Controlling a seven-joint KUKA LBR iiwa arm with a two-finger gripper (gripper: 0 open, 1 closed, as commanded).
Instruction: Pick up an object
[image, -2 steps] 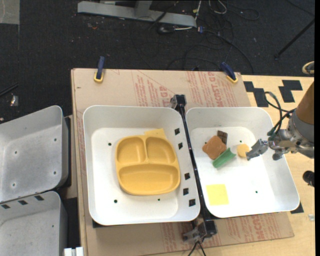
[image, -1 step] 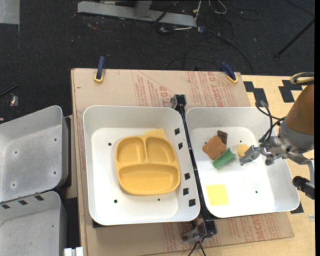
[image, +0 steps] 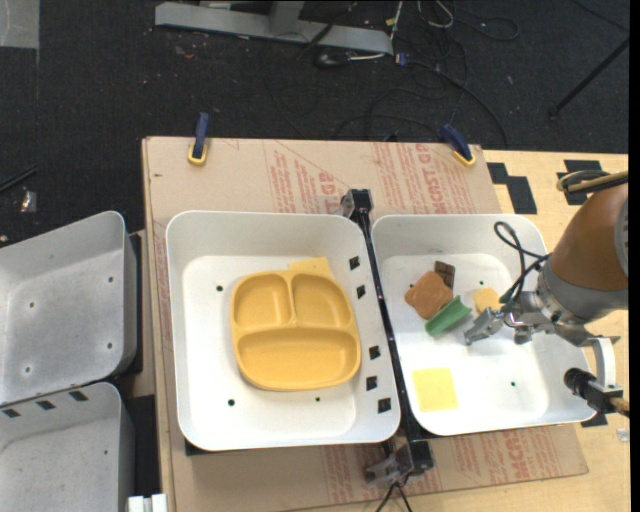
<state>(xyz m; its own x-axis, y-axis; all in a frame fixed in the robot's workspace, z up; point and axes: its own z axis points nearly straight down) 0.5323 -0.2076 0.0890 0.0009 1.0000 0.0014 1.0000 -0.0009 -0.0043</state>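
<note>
The right bin (image: 520, 405) holds several small objects. A brown lump (image: 429, 294) lies at its middle left, with a green block (image: 447, 316) tilted just below it. A small dark brown piece (image: 444, 271) sits behind them and a small yellow piece (image: 485, 299) to their right. A flat yellow square (image: 435, 389) lies near the front. My gripper (image: 480, 331) reaches in from the right and hangs low, just right of the green block's end and below the small yellow piece. I see nothing held in it.
The left bin (image: 200, 300) holds a yellow divided plate (image: 295, 331) with a pale yellow piece (image: 312, 266) at its far edge. A black divider (image: 377, 320) runs between the bins. A cable (image: 512, 245) loops over the right bin's far right corner. Grey trays (image: 60, 300) stand at the left.
</note>
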